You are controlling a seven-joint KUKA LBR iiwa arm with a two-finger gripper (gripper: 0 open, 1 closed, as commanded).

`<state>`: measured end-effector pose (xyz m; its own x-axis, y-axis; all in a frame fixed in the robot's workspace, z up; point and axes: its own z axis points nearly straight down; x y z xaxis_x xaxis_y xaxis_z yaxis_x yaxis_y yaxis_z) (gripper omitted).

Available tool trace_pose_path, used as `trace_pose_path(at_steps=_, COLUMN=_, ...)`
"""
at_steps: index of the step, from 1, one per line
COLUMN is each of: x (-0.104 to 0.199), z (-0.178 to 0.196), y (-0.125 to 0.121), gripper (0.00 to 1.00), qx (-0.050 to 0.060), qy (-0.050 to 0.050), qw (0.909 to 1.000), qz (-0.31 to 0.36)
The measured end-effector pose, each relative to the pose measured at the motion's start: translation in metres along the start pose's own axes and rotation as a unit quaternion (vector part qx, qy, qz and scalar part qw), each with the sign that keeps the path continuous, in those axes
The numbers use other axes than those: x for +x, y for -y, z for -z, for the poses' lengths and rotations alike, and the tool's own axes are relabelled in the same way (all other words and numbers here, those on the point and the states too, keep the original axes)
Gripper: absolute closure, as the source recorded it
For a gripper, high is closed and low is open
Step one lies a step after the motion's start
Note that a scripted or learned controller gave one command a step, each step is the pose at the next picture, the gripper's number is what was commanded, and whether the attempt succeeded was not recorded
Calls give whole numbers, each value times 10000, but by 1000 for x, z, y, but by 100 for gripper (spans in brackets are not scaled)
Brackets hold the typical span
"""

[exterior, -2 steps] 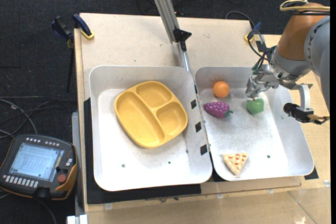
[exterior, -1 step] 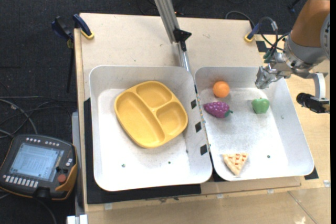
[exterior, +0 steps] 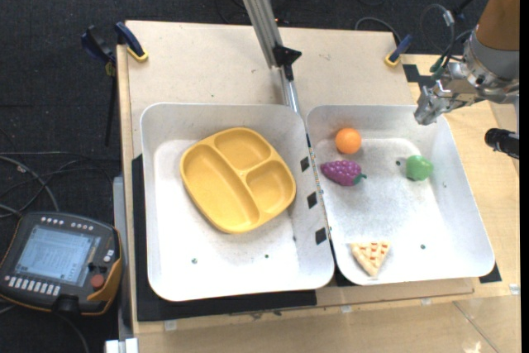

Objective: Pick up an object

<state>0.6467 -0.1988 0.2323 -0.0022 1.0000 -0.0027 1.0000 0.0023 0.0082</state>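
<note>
Four toys lie in the right bin [exterior: 463,202]: orange [exterior: 348,140], grapes [exterior: 341,172], green fruit [exterior: 419,168], pizza [exterior: 370,257]; my pincer [exterior: 426,113] hangs over its far right rim, grip state unclear; yellow plate [exterior: 238,178] fills left bin [exterior: 165,202].

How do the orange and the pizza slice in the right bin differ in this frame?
The orange is a round ball, plain orange; the pizza slice is a flat wedge, pale yellow with red spots. The orange sits near the bin's far edge, beside the purple grapes; the pizza slice lies alone near the front edge. Both are toy foods resting in the right bin, away from the gripper.
</note>
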Motion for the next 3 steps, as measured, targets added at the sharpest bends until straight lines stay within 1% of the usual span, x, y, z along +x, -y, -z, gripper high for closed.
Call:
trace_pose_path(at_steps=1, x=0, z=-7, y=-1, gripper=100, qx=34, qy=-8, qw=10000, qz=-1)
trace_pose_path(at_steps=2, x=57, z=4, y=13, gripper=100, qx=37, qy=-22, qw=10000, qz=26)
trace_pose_path(at_steps=3, x=110, z=-6, y=18, gripper=100, qx=51, qy=-22, qw=10000, qz=27)
